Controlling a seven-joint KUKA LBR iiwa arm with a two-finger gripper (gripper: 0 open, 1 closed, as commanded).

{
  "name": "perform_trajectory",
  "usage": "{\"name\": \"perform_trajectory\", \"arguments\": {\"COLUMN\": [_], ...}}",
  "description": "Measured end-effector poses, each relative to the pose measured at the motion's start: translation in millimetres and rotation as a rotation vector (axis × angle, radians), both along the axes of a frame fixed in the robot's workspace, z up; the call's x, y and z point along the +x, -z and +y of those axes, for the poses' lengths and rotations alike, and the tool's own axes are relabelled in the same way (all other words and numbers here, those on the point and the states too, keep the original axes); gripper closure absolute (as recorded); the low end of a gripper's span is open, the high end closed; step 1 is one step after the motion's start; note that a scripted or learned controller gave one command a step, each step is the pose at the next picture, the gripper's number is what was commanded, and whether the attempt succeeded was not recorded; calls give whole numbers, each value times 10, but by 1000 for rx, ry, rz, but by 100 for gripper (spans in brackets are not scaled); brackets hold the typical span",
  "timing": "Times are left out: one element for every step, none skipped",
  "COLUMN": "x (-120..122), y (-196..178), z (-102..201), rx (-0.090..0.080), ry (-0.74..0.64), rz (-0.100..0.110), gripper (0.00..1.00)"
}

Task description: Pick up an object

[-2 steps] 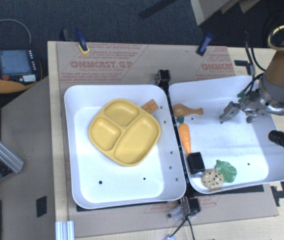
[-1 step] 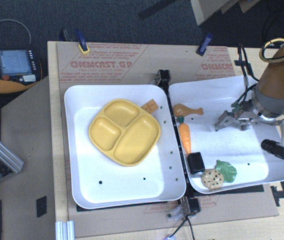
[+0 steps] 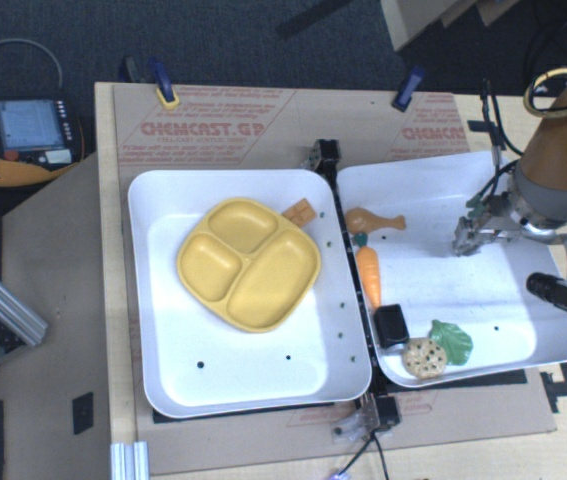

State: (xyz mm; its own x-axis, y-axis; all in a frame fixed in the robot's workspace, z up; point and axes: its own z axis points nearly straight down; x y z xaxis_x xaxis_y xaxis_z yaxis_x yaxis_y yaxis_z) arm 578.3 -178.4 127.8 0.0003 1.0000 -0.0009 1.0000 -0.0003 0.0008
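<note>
One pincer [image 3: 469, 236] – over R bin [image 3: 523, 363]

1. This looks like a robot lab, not a home or a kitchen.
2. A big grey robot arm with an orange band [image 3: 560, 158] reaches in over the bench.
3. A flat brown board with red printed letters [image 3: 263, 118] lies under two shallow white plastic bins [image 3: 163, 298], and small blue clamps [image 3: 163, 80] hold it down.
4. A handheld black control box with a little screen [image 3: 23, 133] sits at the left, with a looped black cable.
5. Dark blue-grey carpet [image 3: 213, 18] covers the floor.
</note>
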Motion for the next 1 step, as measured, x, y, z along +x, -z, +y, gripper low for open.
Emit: {"name": "perform_trajectory", "arguments": {"x": [52], "y": [-610], "z": [60], "rx": [-1], "ry": [-2], "rz": [-5], "gripper": [100]}}
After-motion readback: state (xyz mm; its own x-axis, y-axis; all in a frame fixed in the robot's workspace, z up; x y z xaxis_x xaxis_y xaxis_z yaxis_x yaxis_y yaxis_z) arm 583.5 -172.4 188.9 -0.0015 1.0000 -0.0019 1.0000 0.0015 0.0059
